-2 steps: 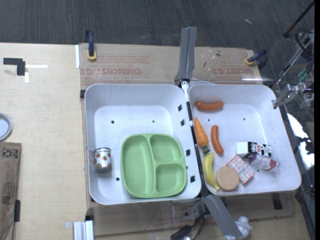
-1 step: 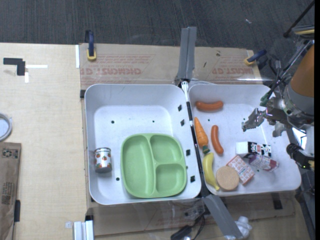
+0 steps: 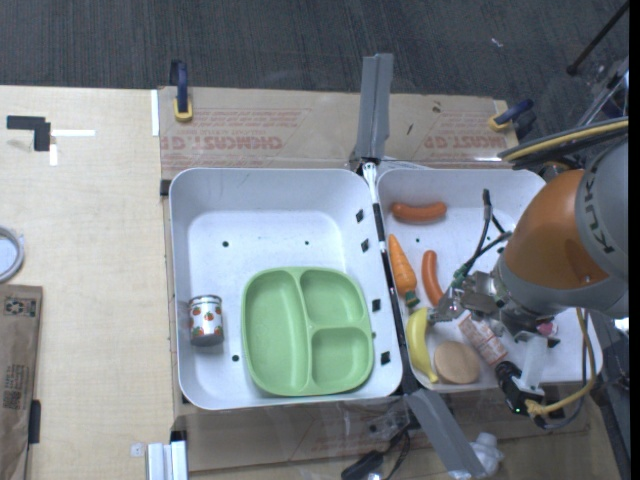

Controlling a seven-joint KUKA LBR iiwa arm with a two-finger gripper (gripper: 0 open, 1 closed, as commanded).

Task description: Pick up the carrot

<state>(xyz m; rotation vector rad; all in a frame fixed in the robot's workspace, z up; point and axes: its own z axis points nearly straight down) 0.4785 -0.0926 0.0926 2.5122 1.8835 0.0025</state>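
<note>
Camera view has my gripper [image 3: 452, 304] low in the right bin [image 3: 520, 183], whether it grips anything I can't tell. Carrot [image 3: 402, 265] lies by the left wall, a small sausage [image 3: 431, 275] just beside it, banana [image 3: 419, 344] below. Risk: I snag the sausage instead. The cardboard's reversed lettering isn't clear enough to read.

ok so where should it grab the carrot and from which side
Grip the carrot across its thicker middle, coming straight down from above. It lies flat along the right bin's left wall, so fingers closing across its narrow width probably fit better than along its length. The sausage beside it leaves little room on that side.
</note>
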